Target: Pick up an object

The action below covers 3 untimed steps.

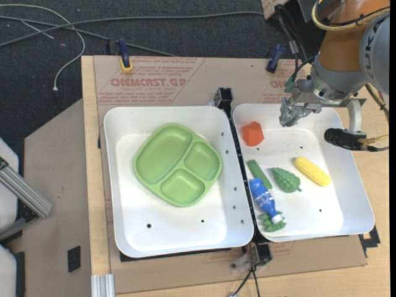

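The right bin holds an orange-red block at its upper left, a yellow corn cob, a bumpy green toy, a thin green stick and a blue bottle along its left wall. My gripper hangs over the bin's upper middle, to the right of the orange-red block and above the corn. Nothing shows between its fingertips.
The left bin contains a green divided plate. A black clamp sits where the bins meet at the top. Blue clamps pin the cardboard sheet. Cables lie on the dark floor beyond.
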### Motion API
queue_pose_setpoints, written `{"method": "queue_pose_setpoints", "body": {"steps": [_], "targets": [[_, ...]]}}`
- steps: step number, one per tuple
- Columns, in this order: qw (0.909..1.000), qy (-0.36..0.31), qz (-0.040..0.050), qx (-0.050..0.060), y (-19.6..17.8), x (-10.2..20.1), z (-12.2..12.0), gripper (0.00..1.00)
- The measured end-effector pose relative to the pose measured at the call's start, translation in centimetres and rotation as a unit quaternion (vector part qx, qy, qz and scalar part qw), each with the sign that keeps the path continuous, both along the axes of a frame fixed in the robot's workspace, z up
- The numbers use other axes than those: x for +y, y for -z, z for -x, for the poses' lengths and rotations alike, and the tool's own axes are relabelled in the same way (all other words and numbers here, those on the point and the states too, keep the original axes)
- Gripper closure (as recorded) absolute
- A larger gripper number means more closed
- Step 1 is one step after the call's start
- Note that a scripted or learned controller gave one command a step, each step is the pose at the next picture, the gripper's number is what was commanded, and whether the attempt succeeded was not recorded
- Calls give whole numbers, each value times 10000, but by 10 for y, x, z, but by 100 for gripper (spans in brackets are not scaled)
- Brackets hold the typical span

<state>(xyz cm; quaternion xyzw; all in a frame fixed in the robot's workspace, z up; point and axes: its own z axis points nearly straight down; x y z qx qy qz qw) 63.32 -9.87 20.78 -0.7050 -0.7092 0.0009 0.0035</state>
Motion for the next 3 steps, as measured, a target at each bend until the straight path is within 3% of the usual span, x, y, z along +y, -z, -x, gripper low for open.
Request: {"method": "queue_pose_setpoints", "body": {"steps": [2, 3], "targets": [[10000, -7, 3, -2, -17, 117, 20, 100], [10000, 0, 10, 9, -6, 167, 22, 100]]}}
